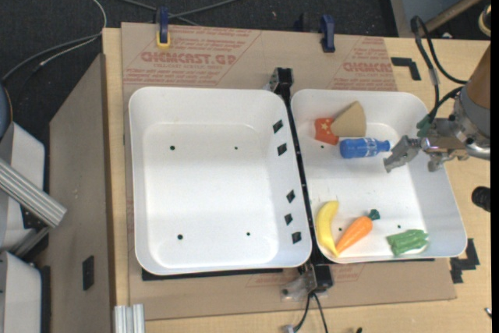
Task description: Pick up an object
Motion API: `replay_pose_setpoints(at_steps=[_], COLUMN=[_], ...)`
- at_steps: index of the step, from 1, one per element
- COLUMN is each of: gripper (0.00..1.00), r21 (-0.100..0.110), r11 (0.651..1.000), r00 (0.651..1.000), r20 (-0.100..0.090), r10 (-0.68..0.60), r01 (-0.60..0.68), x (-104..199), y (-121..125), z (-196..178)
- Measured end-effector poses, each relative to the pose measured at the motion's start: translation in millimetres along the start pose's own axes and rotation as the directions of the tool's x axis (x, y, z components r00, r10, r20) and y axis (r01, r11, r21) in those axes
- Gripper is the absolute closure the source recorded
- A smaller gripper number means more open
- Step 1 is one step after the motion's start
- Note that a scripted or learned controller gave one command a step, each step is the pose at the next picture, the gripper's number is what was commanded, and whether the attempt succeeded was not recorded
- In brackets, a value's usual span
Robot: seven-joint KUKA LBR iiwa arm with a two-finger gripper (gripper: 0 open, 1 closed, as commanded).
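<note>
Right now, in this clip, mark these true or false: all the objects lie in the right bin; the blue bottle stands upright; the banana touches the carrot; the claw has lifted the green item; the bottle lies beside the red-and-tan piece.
1. All the objects lie in the right bin. True.
2. The blue bottle stands upright. False: it lies on its side.
3. The banana touches the carrot. True.
4. The claw has lifted the green item. False: that item rests near the bin's front corner, apart from the claw.
5. The bottle lies beside the red-and-tan piece. True.
</note>
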State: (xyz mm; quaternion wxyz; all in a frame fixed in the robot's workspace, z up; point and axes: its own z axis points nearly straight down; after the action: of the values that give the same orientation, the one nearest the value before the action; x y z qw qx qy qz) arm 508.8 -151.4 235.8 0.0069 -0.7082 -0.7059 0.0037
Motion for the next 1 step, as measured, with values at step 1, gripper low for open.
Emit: replay_pose_setpoints(at_steps=[1], gripper=[0.00], r21=[-0.014], r11=[1.000], r00=[1.000], r20=[0.003], r10=[-0.004], r01=[0.004], x=[0.6], y=[2.6], z=[-6.8])
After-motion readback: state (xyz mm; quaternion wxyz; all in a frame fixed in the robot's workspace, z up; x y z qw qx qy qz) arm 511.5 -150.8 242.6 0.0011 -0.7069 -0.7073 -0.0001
